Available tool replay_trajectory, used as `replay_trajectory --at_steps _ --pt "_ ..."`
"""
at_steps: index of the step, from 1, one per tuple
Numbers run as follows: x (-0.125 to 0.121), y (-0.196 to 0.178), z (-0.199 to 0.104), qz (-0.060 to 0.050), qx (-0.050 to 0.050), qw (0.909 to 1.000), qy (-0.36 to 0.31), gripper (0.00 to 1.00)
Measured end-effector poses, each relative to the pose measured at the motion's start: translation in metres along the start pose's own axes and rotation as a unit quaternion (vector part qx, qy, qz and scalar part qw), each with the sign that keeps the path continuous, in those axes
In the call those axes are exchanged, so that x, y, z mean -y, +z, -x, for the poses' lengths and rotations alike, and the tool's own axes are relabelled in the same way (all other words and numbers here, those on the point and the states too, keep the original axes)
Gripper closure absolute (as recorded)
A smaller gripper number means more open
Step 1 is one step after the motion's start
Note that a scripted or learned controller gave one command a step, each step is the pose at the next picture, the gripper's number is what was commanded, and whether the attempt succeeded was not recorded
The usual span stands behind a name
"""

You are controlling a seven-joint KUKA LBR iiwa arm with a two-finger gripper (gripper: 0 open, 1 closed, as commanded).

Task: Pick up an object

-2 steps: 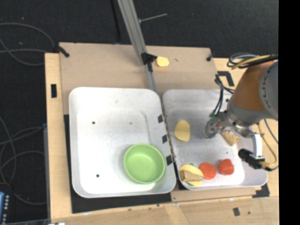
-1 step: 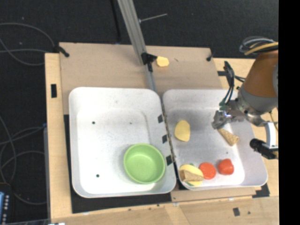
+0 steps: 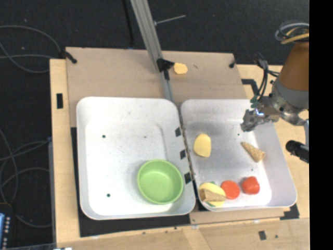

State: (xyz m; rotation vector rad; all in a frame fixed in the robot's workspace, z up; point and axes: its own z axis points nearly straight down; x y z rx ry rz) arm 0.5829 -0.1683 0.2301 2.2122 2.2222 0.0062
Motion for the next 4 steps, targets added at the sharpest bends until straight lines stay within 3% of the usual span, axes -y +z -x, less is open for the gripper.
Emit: replay_trajectory --at_steps 1,4 --pt "-0.001 -0.02 0.001 -0.002 -0.001 1.0 0.0 1.0" --pt "-0.046 -0.017 -0.168 -0.003 -0.001 1.0 -0.002 1.0"
